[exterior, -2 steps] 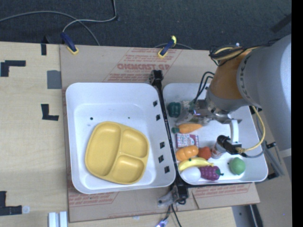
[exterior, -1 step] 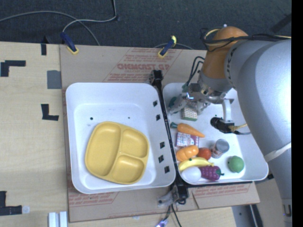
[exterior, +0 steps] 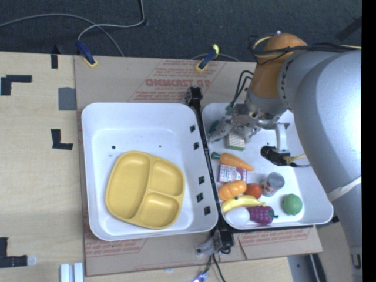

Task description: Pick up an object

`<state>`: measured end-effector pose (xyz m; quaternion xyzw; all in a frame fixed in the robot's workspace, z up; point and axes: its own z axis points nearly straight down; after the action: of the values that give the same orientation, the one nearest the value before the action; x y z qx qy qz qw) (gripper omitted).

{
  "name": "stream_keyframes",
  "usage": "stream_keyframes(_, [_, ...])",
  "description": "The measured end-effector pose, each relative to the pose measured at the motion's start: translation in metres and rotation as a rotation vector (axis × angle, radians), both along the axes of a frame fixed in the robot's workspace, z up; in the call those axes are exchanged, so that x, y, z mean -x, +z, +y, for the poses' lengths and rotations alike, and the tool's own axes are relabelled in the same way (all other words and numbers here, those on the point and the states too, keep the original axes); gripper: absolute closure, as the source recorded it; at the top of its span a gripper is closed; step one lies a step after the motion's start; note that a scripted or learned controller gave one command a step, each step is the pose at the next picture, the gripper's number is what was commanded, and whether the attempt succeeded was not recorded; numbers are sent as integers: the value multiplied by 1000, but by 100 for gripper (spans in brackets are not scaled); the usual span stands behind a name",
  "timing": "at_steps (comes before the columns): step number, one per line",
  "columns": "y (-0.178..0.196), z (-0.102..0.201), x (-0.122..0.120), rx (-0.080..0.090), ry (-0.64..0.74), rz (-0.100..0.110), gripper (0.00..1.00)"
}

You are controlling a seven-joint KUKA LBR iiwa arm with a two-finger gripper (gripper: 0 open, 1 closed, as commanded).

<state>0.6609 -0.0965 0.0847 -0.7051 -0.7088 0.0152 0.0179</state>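
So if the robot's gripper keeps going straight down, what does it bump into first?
Probably the small pale packet right under the gripper, near the top of the right bin. Depth is hard to judge from above, so it may already be touching.

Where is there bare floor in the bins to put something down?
Left bin: a bare strip lies between its far wall and the yellow divided plate. Right bin: toy food crowds the near end, from carrot to green ball; the tool works the far end.

Bench (exterior: 35, 175) under cardboard sheet (exterior: 158, 84), two bins (exterior: 94, 122)
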Motion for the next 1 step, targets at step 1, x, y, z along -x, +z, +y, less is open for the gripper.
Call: stream_keyframes(1, [-1,-12,-1,-10,3,-1,0])
